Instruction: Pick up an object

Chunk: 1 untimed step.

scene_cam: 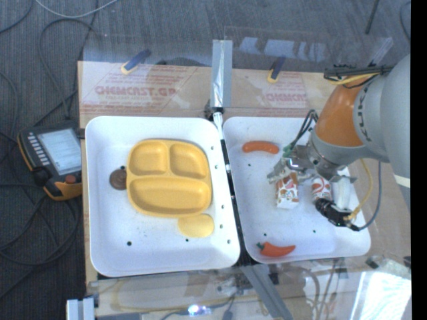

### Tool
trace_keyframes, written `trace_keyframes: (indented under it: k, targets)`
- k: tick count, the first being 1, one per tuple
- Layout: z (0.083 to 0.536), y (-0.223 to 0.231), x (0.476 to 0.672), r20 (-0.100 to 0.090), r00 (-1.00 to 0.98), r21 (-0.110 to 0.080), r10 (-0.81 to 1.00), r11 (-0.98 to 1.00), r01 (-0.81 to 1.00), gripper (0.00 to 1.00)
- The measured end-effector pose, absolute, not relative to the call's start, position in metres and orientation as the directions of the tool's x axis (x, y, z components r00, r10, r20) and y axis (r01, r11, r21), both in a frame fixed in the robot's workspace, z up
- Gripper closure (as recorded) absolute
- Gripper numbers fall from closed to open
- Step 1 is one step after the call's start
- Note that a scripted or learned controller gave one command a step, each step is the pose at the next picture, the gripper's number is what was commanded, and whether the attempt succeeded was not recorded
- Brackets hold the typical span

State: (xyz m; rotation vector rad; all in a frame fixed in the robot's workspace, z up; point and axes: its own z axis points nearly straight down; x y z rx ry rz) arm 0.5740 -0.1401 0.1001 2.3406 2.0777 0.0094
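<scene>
**Tool low over the right bin, beside a small carton**

The tool [298, 167] hangs in the right bin [347, 245], touching or just above a white-and-red carton [287, 191]. Its grip state cannot be told. Centre squarely over the carton before closing.

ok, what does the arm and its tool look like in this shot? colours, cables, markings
The arm is smooth, rounded grey casing, with a glossy orange band above the wrist. Below that band sits the tool, a cluster of grey and silver metal parts with a small green spot. Thin dark cables loop beside the wrist, and a black connector with a cable hangs off its lower side. I can read no markings.
</scene>
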Motion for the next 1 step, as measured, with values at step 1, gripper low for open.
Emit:
trace_keyframes:
  k: [1]
  targets:
    - [0.2595, -0.0231, 0.5871, -0.003, 0.298, -0.002, 0.955, -0.298, 0.955, 1.00]
